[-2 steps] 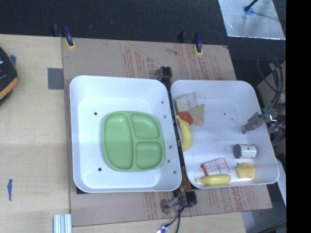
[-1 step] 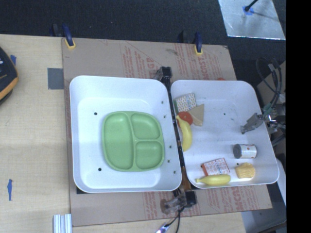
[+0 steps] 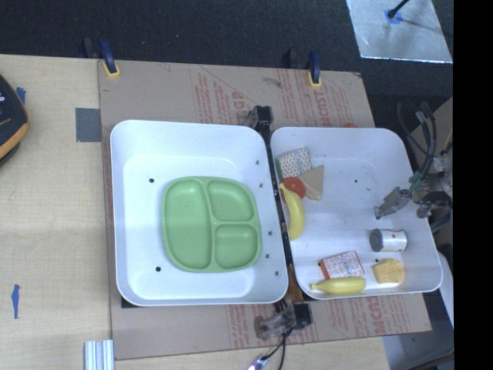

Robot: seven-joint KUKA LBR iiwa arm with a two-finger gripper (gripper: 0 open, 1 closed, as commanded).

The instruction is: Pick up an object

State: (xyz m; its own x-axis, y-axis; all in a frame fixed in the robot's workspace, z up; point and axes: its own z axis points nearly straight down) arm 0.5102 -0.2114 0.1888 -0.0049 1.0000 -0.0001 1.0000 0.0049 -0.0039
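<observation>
Camera view, bench: two shallow white bins side by side on a brown cardboard sheet (image 3: 231,91), which lies on a pale wooden bench top (image 3: 46,230).
Left bin (image 3: 131,153): holds one item, a green divided plate (image 3: 209,223) with three compartments, lying flat near the bin's middle.
Right bin (image 3: 385,149): holds the loose objects listed below.
Patterned packet (image 3: 294,161): far-left corner of the right bin, touching the tan wedge.
Tan wedge (image 3: 313,182): just right of the packet, flat on the bin floor.
Red piece (image 3: 293,186): small, against the left wall, touching the upper end of a banana.
Banana, left (image 3: 294,214): lies along the left wall, lengthwise from far to near.
Banana, near (image 3: 339,286): lies crosswise at the near edge, just below the red-and-white box.
Red-and-white box (image 3: 341,265): near part of the bin, between the near banana and the can.
Can (image 3: 387,240): small, silver and white, on its side, right half of the bin.
Yellow block (image 3: 388,271): near-right corner, just below the can.
Gripper (image 3: 394,200): at the right side of the right bin, low over the floor, above the can and apart from it.
Gripper state: fingers look spread, nothing between them.
Clamps (image 3: 110,58): two, blue and yellow, at the cardboard's far edge.
Yellow-and-black device (image 3: 9,122): at the bench's far-left edge, partly cut off.
</observation>
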